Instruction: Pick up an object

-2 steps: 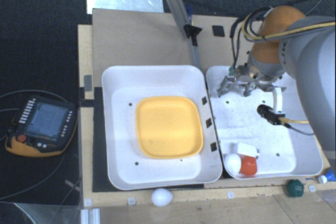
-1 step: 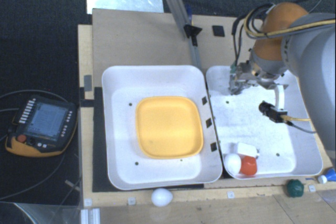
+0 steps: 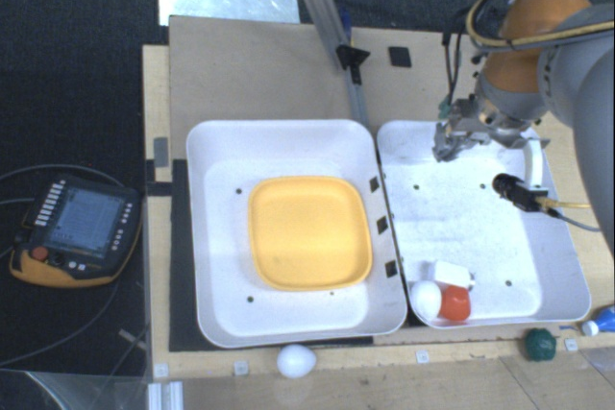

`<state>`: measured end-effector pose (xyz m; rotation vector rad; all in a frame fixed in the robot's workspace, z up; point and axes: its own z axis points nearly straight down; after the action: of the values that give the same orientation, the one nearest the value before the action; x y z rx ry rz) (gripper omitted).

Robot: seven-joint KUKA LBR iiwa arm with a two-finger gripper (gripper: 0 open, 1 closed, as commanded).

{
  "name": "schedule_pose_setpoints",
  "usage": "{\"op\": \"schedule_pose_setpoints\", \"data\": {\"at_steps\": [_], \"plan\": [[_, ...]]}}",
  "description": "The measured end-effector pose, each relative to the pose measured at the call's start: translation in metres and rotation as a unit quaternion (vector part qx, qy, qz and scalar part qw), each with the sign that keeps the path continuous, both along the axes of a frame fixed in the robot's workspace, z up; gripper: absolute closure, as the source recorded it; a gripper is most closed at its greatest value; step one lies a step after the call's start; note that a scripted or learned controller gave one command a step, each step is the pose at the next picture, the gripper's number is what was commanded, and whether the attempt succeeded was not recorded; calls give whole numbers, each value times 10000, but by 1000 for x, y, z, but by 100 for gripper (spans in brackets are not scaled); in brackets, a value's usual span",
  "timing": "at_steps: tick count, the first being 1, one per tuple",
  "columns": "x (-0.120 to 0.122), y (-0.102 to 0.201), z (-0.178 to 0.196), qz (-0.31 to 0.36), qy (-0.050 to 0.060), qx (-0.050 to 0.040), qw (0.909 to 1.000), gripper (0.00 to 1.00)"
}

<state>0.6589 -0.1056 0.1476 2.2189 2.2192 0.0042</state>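
Objects, 1 red (image 3: 455,304), 2 white (image 3: 452,275), sit in right bin (image 3: 480,206) near corner. End effector (image 3: 448,145) hovers over far end; grip state cannot be told.

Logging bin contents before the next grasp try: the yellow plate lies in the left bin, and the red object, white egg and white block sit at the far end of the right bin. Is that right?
Not quite. The camera view shows the red object, white egg and white block clustered at the near end of the right bin, by its bottom-left corner, not the far end. The yellow plate does lie in the left bin.
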Motion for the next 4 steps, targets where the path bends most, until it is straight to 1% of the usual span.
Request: {"op": "schedule_pose_setpoints", "data": {"at_steps": [1, 2, 3, 4], "plan": [[1, 0, 53, 2, -1, 0, 10000, 100], [-20, 55, 54, 19, 18, 7, 10000, 100], [-40, 101, 59, 15, 21, 7, 10000, 100], [-45, 146, 59, 19, 18, 7, 10000, 100]]}}
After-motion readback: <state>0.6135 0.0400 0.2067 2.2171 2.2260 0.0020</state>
